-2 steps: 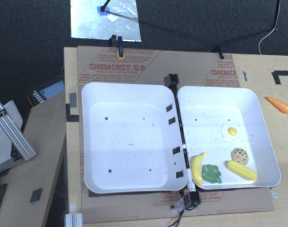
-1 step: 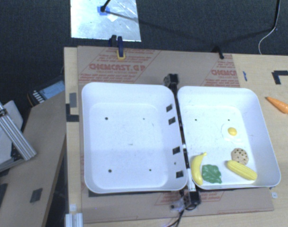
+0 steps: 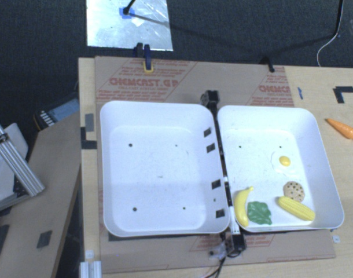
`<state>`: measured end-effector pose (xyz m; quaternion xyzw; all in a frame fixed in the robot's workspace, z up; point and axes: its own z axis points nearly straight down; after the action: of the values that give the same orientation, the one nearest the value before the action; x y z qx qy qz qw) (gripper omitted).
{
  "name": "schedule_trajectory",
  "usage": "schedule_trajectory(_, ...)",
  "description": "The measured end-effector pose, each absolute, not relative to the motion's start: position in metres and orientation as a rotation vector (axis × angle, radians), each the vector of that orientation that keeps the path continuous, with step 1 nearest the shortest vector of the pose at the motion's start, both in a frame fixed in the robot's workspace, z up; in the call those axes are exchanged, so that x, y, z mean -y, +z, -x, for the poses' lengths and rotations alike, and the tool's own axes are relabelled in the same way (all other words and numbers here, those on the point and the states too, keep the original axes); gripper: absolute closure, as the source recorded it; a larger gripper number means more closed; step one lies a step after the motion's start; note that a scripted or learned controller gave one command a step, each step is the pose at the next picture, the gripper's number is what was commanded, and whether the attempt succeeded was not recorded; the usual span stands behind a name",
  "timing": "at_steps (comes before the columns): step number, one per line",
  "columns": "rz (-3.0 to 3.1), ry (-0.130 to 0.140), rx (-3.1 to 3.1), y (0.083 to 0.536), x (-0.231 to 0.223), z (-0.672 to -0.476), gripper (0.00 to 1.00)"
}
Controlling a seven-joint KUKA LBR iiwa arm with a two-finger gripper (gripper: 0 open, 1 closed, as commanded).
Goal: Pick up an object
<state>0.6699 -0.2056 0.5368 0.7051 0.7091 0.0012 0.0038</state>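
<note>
Nothing is lifted yet, so the whole pick is judged still ahead. All 5 candidates lie untouched in the right bin (image 3: pixel 324 155), toward its near side: a banana (image 3: pixel 242 207), a green leafy piece (image 3: pixel 259 213), a corn cob (image 3: pixel 296 208), a cookie (image 3: pixel 293 190) and a fried egg (image 3: pixel 283 161). A carrot (image 3: pixel 342 128) rests on the tabletop (image 3: pixel 344 106) at far right. The jaws' state cannot be told.
</note>
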Motion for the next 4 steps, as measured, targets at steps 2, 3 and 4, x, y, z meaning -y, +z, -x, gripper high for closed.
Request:
schedule_trajectory(2,-2.213,0.002,-2.228,0.535,0.128,-0.668,1.0)
schedule_trajectory(3,-2.21,0.003,-2.232,0.514,0.039,-0.669,1.0)
schedule_trajectory(4,-2.21,0.004,-2.234,0.499,-0.04,-0.668,1.0)
